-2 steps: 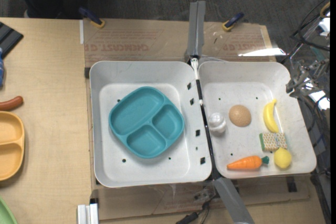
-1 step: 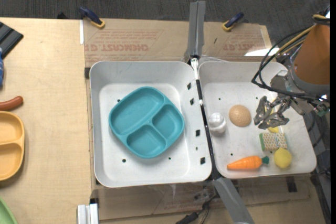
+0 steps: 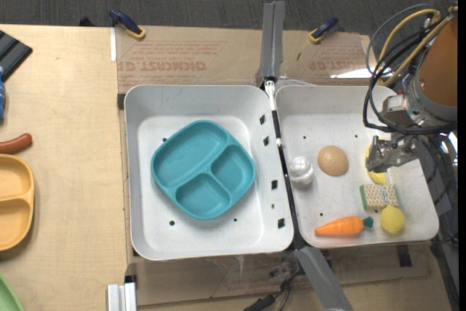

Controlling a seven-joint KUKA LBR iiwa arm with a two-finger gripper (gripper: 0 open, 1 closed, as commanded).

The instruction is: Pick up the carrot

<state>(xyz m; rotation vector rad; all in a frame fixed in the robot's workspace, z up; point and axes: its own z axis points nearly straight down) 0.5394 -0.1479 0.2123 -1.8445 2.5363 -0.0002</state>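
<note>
The orange carrot [image 3: 341, 227] with a green tip lies flat near the front edge of the right bin [image 3: 313, 113]. My gripper [image 3: 384, 156] hangs at the right side of that bin, above and to the right of the carrot, well apart from it. It hovers over a yellow item [image 3: 376, 176] that it partly hides. Nothing shows between its fingers.
The right bin also holds a tan egg-like ball [image 3: 333, 160], a white small object [image 3: 300, 170], a patterned sponge block [image 3: 378, 196] and a yellow lemon [image 3: 392, 219]. A teal divided plate [image 3: 203, 170] sits in the left bin [image 3: 145, 178]. Cables loop above the wrist.
</note>
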